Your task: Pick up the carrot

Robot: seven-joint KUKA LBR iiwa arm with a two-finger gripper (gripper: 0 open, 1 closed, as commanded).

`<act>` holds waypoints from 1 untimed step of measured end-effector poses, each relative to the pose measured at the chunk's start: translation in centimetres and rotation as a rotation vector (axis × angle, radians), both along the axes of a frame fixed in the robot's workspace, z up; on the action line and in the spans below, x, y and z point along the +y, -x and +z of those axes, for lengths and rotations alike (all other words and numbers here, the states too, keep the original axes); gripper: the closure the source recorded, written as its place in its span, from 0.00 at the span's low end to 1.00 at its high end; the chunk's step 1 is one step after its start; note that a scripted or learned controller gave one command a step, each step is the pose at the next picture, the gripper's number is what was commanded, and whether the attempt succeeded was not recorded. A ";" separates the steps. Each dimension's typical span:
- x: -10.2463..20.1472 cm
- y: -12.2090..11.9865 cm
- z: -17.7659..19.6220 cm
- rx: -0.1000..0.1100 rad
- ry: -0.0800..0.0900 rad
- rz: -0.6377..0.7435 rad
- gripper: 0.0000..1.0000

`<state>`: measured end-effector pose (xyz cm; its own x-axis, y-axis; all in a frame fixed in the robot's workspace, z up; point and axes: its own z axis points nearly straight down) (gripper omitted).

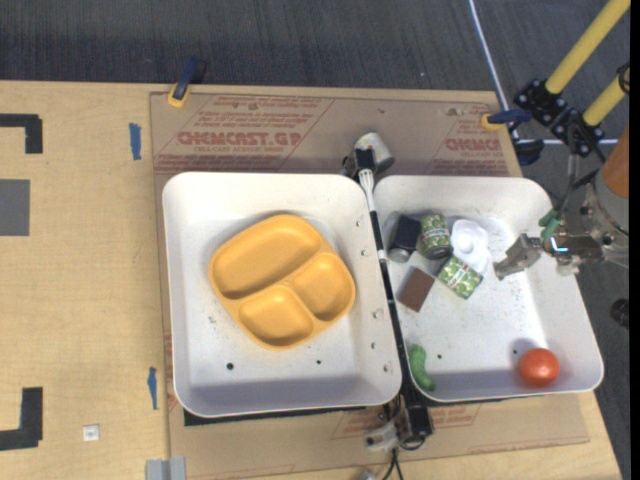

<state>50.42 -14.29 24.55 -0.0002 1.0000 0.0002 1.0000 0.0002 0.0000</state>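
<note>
1. Gripper (pixel 522 255) sits over the right bin (pixel 570 313), near its right wall, reaching in from the right. Grey fingers point left toward the cluster of objects. Nothing is visible between them; how far apart they stand I cannot tell from this angle.
2. No object clearly reads as a carrot. The only orange item is a round orange-red thing (pixel 539 366) at the near right corner of the right bin, shaped more like a tomato. If it is the target, it lies well apart from the gripper, toward the camera.
3. Step in hand, by my judgement: approach, before any grasp. Nothing is lifted.
4. Next move calls for travel toward the near corner, then descent over the round item with room left to the bin wall.
5. Count, right bin: two green-labelled cans (pixel 436 234) (pixel 460 277), one white crumpled item (pixel 470 240), one dark block (pixel 405 234), one brown block (pixel 416 289), one green piece (pixel 419 365), one round orange-red item.
6. Count, left bin (pixel 190 268): one yellow divided plate (pixel 283 280), three compartments.
</note>
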 end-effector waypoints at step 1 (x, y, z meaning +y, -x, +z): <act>5.1 2.5 -8.2 0.002 -0.001 -0.060 0.00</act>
<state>47.90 -9.18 16.30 0.0594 0.9982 0.0011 0.9982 -0.0594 -0.0017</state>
